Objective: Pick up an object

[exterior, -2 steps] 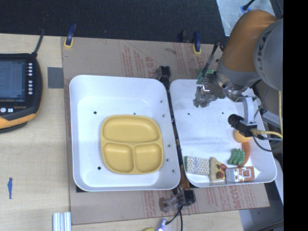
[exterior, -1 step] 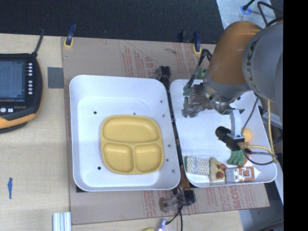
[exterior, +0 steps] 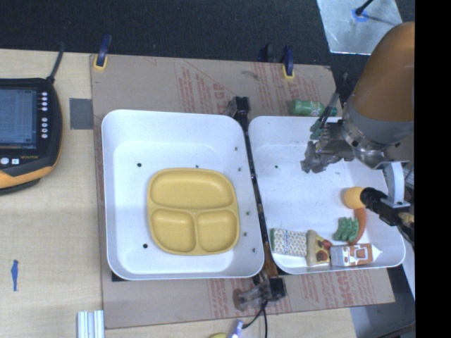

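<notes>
Nearest us, small toy foods [exterior: 320,248] lie along the right bin's [exterior: 282,189] front edge. Our jaws [exterior: 315,157] hover above that bin's middle; whether they're open, we cannot tell.

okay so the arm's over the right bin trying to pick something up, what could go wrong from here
1. The gripper hangs over a bare part of the right bin, while the toys are bunched along the near edge, so closing here would likely catch nothing.
2. The carrot, green toy and small cartons lie tightly together; a grab could nudge neighbours or lift two.
3. The yellow tray sits in the left bin, out of this pose's reach.
</notes>
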`<state>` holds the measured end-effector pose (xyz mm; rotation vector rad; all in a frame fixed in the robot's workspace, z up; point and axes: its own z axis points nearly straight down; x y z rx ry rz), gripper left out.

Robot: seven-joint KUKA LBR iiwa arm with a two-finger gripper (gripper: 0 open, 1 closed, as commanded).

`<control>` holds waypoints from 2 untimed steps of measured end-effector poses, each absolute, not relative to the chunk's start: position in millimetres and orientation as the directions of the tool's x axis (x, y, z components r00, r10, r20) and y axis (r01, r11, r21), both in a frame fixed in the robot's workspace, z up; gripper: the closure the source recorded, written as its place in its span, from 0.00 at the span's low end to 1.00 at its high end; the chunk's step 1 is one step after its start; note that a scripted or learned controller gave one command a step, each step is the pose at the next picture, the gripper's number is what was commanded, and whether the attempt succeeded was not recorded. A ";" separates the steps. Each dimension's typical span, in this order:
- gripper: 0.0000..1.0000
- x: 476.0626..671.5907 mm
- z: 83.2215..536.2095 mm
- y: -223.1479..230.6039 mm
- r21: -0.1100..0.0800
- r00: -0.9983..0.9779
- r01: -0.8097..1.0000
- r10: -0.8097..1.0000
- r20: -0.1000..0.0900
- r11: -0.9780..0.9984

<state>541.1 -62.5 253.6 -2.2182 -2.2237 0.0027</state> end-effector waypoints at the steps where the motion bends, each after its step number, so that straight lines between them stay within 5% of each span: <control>1: 1.00 554.5 246.3 -16.9 -0.002 -0.005 1.000 1.000 -0.001 0.005; 2: 1.00 592.6 220.2 30.6 -0.003 -0.006 1.000 1.000 -0.002 0.006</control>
